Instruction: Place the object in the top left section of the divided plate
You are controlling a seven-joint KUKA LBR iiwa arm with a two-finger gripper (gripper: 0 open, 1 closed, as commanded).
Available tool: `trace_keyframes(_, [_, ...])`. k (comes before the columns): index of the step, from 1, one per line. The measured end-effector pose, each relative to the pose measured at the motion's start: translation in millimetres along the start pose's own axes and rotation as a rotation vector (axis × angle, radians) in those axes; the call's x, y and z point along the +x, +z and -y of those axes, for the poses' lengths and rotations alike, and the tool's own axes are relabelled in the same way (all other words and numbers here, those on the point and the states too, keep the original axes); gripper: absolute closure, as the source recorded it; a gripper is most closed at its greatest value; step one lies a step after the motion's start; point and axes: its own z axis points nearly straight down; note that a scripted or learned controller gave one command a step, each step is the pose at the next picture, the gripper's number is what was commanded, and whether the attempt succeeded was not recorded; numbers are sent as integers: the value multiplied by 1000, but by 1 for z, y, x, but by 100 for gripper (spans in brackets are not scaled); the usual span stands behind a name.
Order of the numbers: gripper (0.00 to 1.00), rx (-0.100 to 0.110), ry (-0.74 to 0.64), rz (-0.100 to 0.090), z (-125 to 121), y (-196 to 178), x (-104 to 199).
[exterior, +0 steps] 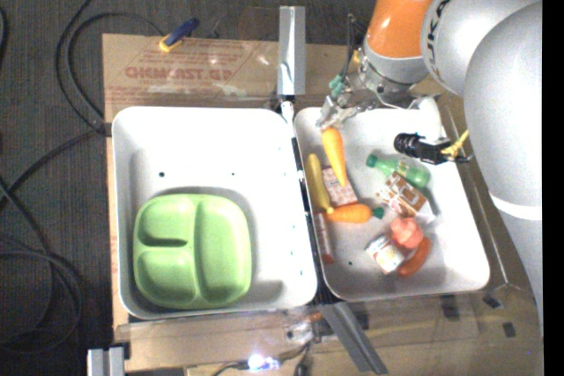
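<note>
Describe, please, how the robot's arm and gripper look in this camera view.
The arm is bulky and rounded, with smooth light-grey shells and a glossy orange band above the wrist. Dark lettering shows partly on the grey shell beside the band. Thin dark cables loop over the orange section. The gripper is a small metallic assembly with a touch of green.

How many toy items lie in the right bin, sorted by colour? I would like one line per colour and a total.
Counting what I can tell apart in the right bin:
Orange: 2, the upper carrot and the lower carrot
Yellow: 1, the corn cob
Green: 1, the bottle
Red or pink: 2, the sausage and the pink piece
Multicoloured packets: 3
Total: 9, approximate, as some overlap.
</note>
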Motion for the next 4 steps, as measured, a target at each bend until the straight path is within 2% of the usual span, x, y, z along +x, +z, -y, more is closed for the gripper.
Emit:
trace_keyframes(1, [100, 0, 82, -4, 49, -10, 79])
trace_keyframes(2, [100, 2, -2, -4, 98, 1, 147])
trace_keyframes(3, [100, 3, 53, -4, 108, 11, 207])
trace_keyframes(4, [100, 2, 32, -3, 115, 2, 268])
